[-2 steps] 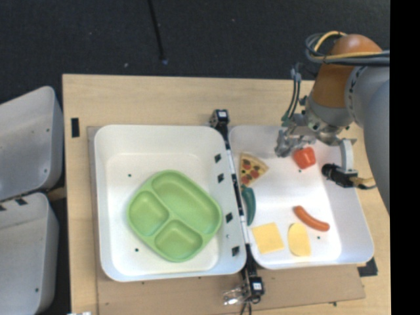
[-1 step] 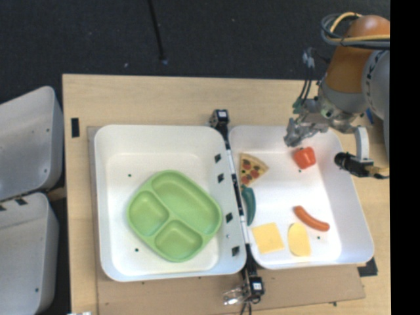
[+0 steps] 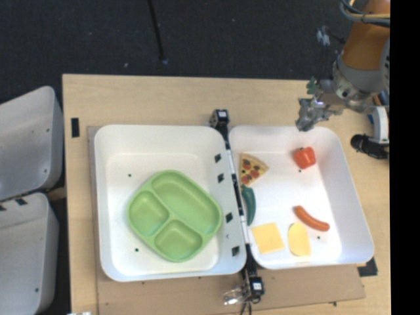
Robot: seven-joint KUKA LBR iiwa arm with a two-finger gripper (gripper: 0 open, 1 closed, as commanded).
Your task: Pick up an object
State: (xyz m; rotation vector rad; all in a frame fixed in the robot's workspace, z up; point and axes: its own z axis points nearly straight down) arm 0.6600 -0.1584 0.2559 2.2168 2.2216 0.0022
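Above right bin's far rim (image 3: 282, 128), claw (image 3: 307, 118) hanging, arm (image 3: 359, 58) upright

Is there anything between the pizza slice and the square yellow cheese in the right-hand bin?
Yes: in the camera view, a dark green vegetable lies between the pizza slice and the cheese slice.

Fixed overhead camera, slanting down on both bins (image 3: 105, 241).
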